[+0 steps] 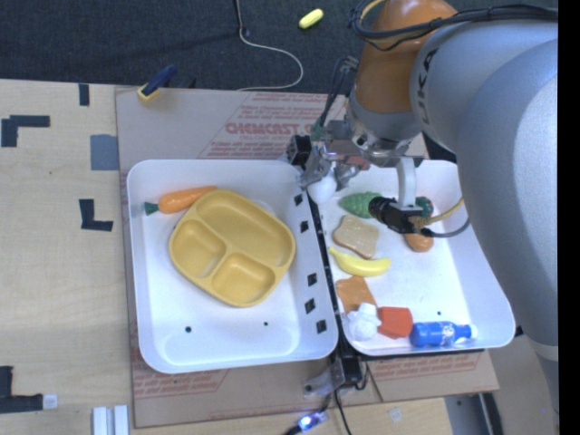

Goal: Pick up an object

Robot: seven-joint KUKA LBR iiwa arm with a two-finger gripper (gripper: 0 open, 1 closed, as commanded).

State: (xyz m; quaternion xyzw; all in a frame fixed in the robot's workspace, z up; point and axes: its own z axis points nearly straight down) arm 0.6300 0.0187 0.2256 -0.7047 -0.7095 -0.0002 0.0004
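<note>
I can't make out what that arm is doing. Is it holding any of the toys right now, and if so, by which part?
It cannot be told. The gripper sits at the bins' top edge, its tips lost among dark parts.

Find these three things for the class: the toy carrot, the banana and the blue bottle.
toy carrot [186, 198], camera view, middle of its orange body
banana [360, 263], camera view, middle of its yellow curve
blue bottle [437, 334], camera view, middle of its blue body
</note>
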